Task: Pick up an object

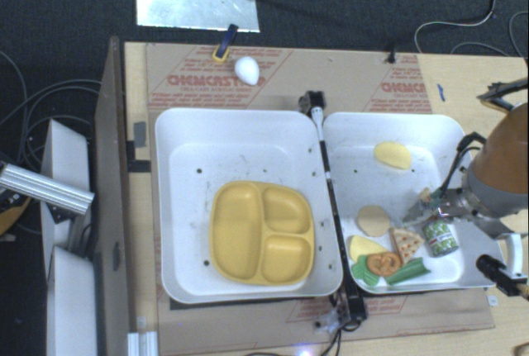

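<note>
The right bin point(446, 131) holds several toy foods. A yellow lemon-like piece point(392, 154) lies near its back. A tan round biscuit point(373, 220), a pizza slice point(406, 244), a yellow wedge point(362, 248), a brown pretzel point(383, 263) and a green pea pod point(407, 270) crowd its front left corner. A small green can point(440, 237) stands at the front right. My gripper point(431, 208) reaches in from the right, low over the bin, just behind the can and right of the biscuit. Nothing visibly hangs from it.
The left bin point(190, 140) carries a yellow divided plate point(261, 231). A white egg point(246, 69) and a small blue-yellow item point(224, 44) lie on the cardboard behind the bins. The arm's orange band point(506, 160) hangs over the right bin's right edge.
</note>
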Motion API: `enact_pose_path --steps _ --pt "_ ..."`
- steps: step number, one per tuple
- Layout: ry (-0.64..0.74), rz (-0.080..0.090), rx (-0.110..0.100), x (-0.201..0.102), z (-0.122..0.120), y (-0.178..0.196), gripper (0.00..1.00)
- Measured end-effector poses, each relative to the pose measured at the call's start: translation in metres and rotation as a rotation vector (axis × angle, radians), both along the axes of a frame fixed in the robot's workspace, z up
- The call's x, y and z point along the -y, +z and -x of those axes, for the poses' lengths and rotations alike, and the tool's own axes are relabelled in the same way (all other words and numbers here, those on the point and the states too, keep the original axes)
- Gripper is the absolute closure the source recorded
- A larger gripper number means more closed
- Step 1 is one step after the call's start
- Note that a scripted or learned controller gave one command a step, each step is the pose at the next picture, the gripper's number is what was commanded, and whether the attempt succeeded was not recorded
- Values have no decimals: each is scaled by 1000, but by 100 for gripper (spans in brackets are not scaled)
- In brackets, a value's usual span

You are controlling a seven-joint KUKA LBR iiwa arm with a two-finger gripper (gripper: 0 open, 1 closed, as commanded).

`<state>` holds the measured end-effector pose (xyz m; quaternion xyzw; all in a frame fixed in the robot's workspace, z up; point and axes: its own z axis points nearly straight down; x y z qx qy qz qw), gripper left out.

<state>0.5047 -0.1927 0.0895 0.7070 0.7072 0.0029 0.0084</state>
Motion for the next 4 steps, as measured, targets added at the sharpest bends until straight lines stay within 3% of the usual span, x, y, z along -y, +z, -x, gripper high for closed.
enact_pose_path --steps 1,2,3,4 --pt "0 1 2 1 -1 11 100" --pt "8 -1 2 14 -101 94 100" --pt "13 -9 -10 -86 -139 92 100" --pt "4 -7 -13 -80 -136 91 0"
